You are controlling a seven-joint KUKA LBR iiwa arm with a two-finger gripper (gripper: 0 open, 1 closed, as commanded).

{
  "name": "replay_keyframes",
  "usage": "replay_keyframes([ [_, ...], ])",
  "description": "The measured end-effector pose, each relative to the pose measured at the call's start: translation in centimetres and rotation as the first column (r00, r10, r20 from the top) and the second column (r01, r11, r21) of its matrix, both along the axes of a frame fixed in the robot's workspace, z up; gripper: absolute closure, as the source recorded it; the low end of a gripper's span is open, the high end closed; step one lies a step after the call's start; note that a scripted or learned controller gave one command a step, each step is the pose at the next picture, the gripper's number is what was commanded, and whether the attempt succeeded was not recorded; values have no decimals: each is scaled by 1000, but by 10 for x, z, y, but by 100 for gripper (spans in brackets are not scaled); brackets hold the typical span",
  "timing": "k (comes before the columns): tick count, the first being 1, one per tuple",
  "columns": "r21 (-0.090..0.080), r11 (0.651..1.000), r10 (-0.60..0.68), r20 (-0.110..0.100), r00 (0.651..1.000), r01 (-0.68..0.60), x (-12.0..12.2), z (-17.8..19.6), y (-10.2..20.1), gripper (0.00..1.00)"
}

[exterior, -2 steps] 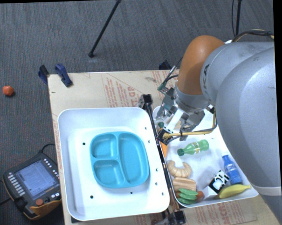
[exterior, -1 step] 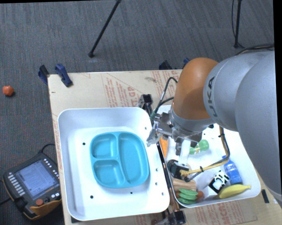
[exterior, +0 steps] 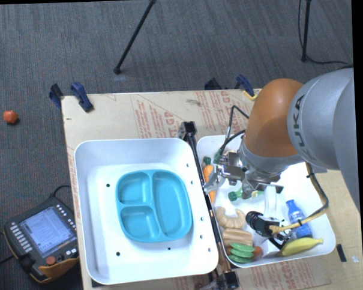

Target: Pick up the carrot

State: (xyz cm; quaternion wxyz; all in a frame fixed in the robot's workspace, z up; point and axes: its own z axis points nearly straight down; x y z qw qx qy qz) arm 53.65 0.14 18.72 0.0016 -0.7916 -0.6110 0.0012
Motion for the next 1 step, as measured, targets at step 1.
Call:
replay_keyframes([
  [1,-1,989,-150,1,989,150,48,0,23,0],
])
